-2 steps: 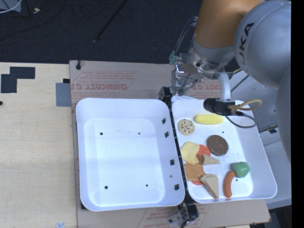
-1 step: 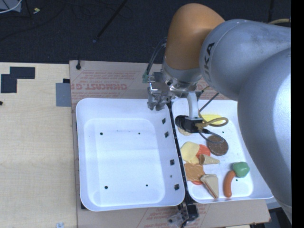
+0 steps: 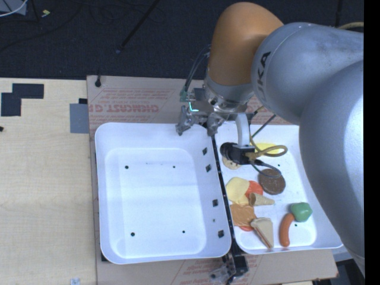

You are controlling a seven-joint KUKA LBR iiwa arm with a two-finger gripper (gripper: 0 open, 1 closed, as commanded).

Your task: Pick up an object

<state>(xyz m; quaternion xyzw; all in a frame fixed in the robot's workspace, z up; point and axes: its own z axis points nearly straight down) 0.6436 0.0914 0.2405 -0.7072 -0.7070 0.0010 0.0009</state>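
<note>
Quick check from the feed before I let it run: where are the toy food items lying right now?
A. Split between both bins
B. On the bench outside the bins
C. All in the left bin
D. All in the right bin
D: the sausage, the green piece, the brown disc and the rest all lie in the right bin, while the left bin shows bare white floor.

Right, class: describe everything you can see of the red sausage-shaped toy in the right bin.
The red sausage-shaped toy looks like smooth plastic, a short rounded cylinder, orange-red. It lies flat near the front right corner of the shallow white right bin, running roughly front to back with a slight tilt. Its far end meets the green rounded toy; a tan wedge-shaped toy lies beside it.
</note>
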